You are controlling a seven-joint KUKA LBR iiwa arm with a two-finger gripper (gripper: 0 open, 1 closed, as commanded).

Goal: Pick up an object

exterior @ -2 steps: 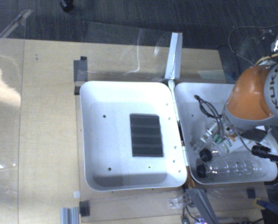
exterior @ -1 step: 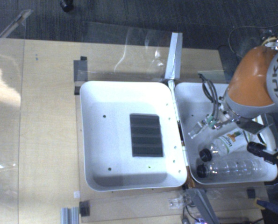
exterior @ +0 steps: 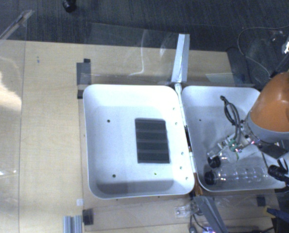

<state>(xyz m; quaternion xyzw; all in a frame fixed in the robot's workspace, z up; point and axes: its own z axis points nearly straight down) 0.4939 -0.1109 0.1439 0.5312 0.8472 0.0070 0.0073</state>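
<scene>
The gripper hangs low in the right bin, at the lower right of the frame, below the arm's orange band; whether it is open or closed cannot be told. Just below it, near the bin's lower edge, lies a clear plastic bottle with dark caps. At frame centre the left bin holds a dark ribbed rectangular block.

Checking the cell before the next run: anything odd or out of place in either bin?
Nothing stands out. The dark ribbed block lies flat and square in the left bin. In the right bin, a clear plastic bottle lies on its side near the front wall, beneath the arm.
</scene>
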